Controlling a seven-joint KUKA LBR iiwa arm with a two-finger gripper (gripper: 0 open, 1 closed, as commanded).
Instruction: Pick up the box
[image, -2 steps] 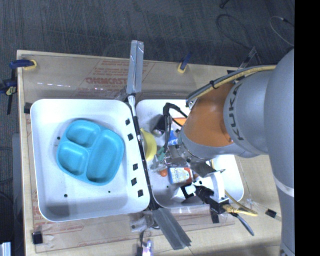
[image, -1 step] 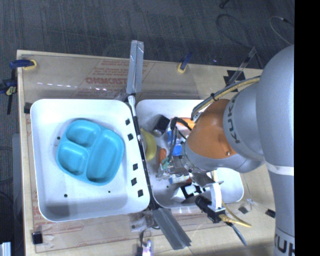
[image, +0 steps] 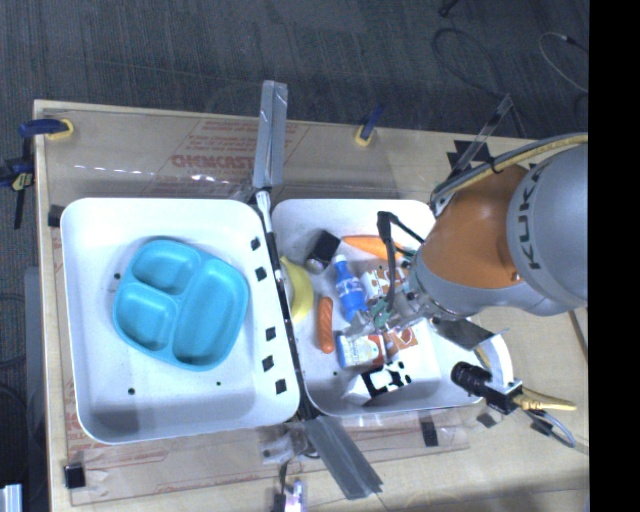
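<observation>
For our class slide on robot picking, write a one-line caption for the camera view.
Grey-and-orange arm reaching into the cluttered right bin; a blue sectioned tray lies in the left bin.

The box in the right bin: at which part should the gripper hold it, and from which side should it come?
The box lies flat near the bin's front, crowded by the blue bottle and the orange hot dog. Probably best to descend from above and close across its shorter sides; its flat top faces up, and neighbours block sideways approaches.

The grey arm (image: 545, 235) reaches in from the right, its orange-banded wrist (image: 470, 250) angled downward.
</observation>
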